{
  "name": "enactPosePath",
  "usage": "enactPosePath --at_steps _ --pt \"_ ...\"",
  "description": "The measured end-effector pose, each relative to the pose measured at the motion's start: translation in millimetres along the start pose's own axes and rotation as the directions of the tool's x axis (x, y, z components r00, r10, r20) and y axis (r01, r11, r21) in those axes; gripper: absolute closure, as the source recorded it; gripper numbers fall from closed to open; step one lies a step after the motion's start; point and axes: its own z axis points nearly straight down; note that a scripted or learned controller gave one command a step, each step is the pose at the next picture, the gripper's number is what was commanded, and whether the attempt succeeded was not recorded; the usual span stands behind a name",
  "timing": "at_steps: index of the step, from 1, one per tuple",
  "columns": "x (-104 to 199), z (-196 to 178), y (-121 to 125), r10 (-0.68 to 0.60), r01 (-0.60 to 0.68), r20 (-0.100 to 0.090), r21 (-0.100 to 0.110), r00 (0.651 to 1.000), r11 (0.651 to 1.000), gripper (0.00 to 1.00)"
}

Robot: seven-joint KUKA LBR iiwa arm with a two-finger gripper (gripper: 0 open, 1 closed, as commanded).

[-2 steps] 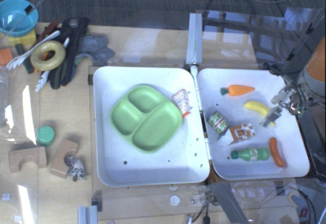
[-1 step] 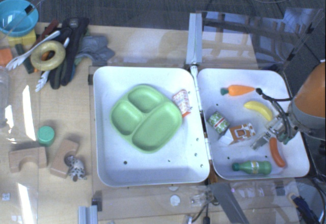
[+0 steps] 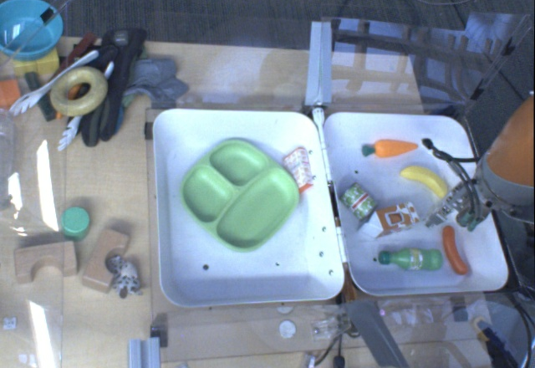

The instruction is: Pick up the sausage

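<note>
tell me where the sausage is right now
The sausage lies in the right bin, near its front right corner, just right of the green bottle and below the gripper.

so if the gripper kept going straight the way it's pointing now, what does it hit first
Likely the sausage: the gripper points down and left over the right bin, with the sausage just below it. Its height above the bin is unclear, so the bin floor is possible.

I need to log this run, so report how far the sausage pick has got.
Done: the arm's pincer has reached into the right white bin, just above the short orange-red sausage. In hand: nothing visible; the sausage lies flat on the bin floor beside the green bottle, apart from the pincer. Left: descend onto the sausage, grasp it and lift it.
</note>
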Motion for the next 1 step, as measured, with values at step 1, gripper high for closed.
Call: enactPosePath --at_steps 1 --pt "0.0 0.0 -0.1 0.000 0.000 0.000 0.000 1.000 1.000 0.00"
